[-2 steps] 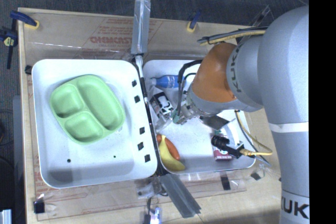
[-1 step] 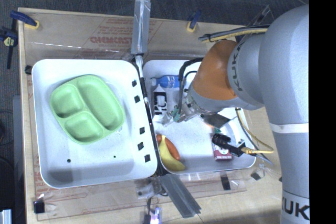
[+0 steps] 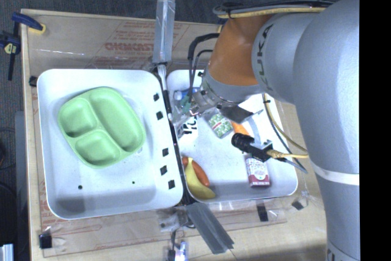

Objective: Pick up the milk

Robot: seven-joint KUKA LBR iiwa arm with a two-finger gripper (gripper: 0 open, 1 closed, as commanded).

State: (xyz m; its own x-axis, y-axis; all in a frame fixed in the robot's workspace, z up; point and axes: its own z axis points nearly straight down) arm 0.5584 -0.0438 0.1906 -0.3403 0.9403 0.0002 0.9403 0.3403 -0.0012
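Note:
A small white carton with green print, which looks like the milk (image 3: 219, 124), lies tilted in the right bin (image 3: 278, 191), just below the arm's wrist. My gripper (image 3: 185, 108) reaches down at the bin's upper left, close to the wall between the two bins and a little to the left of the carton. Dark and bluish parts crowd the tip, and the arm's large grey and orange body hides the upper part of this bin.
The left bin (image 3: 55, 187) holds a green divided plate (image 3: 101, 125). In the right bin lie a banana (image 3: 198, 182) with a red-orange item (image 3: 200, 173) on it, an orange piece (image 3: 242, 129), and a brown bottle with a red label (image 3: 258, 172).

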